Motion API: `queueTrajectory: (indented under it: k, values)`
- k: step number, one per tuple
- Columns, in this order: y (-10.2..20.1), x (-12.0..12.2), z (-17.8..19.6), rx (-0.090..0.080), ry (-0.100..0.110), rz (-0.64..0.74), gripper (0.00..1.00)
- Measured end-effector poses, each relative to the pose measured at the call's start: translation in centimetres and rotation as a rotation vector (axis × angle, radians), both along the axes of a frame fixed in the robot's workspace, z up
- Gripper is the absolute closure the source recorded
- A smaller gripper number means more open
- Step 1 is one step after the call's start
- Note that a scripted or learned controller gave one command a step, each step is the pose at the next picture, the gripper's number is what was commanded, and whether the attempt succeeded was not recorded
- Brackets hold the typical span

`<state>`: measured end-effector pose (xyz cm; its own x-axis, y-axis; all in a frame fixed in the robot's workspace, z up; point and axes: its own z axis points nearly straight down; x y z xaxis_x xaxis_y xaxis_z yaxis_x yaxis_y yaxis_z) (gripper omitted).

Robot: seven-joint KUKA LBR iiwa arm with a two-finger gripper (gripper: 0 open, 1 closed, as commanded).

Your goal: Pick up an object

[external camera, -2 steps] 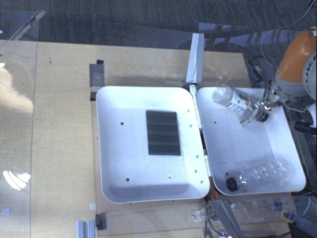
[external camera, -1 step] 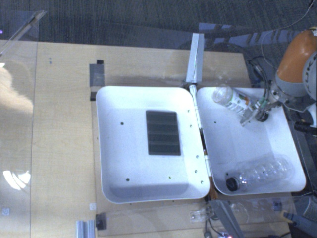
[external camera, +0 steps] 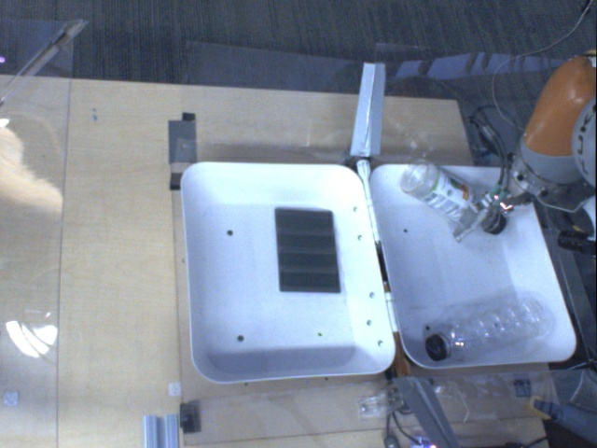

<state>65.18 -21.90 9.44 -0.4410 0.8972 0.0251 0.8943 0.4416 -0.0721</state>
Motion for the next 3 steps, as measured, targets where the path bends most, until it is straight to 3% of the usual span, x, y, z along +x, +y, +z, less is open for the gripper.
queueTrajectory:
  k: [1,2,3]
  values:
    - [6.9,1.6,11.1,0.011,-0.087,0.101,1.0]
    - [13.8,1.8,11.3,0.008,-0.083,-0.057,1.0]
    - [17.2,1.8,16.3,0.003,-0.085,-0.186,1.0]
